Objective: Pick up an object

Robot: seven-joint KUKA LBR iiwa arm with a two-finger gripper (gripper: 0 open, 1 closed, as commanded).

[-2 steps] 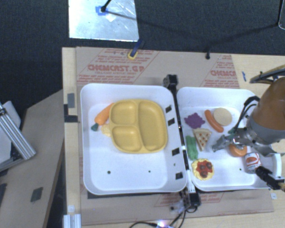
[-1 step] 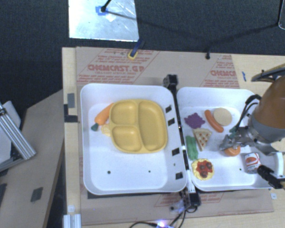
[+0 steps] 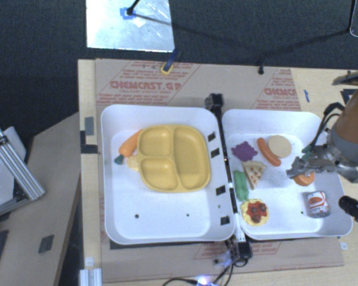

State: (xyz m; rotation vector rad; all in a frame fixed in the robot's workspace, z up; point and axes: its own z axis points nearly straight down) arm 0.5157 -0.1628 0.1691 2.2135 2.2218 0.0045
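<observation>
White left bin (image 3: 116, 177): it sits on the left of the counter (image 3: 59, 159) and holds a yellow divided plate (image 3: 170, 158), lying flat near its middle.
Toy carrot (image 3: 130, 143): orange with a green tip, it touches the plate's left edge.
White right bin (image 3: 286, 117): it sits side by side with the left one and carries the small toy foods.
Purple piece (image 3: 244, 151): upper left of this bin.
Green piece (image 3: 241, 185): along the bin's left wall, just beside a pizza slice (image 3: 254, 173).
Pasta plate (image 3: 255, 211): yellow with red sauce, near the front edge.
Hot dog (image 3: 268, 151): red, touching a tan bun (image 3: 280, 145) to its right.
Orange object (image 3: 304, 177): right under the jaws (image 3: 301, 169), partly hidden by them.
Jaws: down low over the orange object; whether they are parted or closed on it, I cannot tell.
Small can (image 3: 316, 204): red and white, near the bin's front right corner.
Arm (image 3: 352, 130): grey, entering from the right.
</observation>
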